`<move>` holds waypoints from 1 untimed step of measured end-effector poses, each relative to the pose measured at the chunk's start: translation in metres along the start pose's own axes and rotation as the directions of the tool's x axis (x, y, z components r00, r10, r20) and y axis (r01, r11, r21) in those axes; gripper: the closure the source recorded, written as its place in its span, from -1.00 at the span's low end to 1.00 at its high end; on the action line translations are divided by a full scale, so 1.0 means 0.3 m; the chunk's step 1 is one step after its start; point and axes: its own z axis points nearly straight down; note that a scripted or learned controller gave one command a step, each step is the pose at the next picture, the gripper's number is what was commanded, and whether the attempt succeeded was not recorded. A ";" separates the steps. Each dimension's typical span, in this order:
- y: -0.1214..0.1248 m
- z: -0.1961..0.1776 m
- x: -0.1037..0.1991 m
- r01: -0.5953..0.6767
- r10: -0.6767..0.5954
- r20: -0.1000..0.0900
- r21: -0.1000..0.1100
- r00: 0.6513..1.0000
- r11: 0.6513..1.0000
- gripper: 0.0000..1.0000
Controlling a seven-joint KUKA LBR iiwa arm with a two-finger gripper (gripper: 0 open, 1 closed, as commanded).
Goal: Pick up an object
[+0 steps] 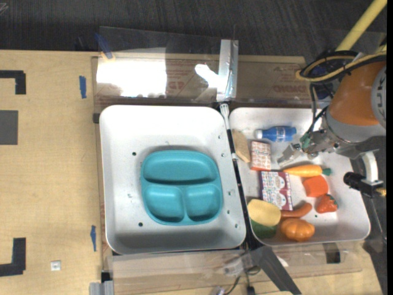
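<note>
**Arm over the right bin, above the toys**

You see the grey arm with its orange band reaching in over the right white bin (359, 223). Its two-finger gripper (302, 147) hangs just above the long orange plastic carrot (305, 171), beside the small blue-capped bottle (276, 133); you cannot tell how the claw stands. Nearby lie a patterned red-and-white packet (275, 189), a small orange pumpkin (298, 228) and a yellow-green round fruit (264, 216). The left white bin (116, 165) holds a teal three-compartment plastic tray (182, 185).

You've got a tan bench (43, 165) with blue tape (82, 86) marks. Dark carpet (184, 5) behind; glare on the clear sheet (132, 75).
</note>
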 end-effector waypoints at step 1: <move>-0.070 0.047 -0.005 0.004 -0.004 0.002 -0.009 1.000 1.000 -1.00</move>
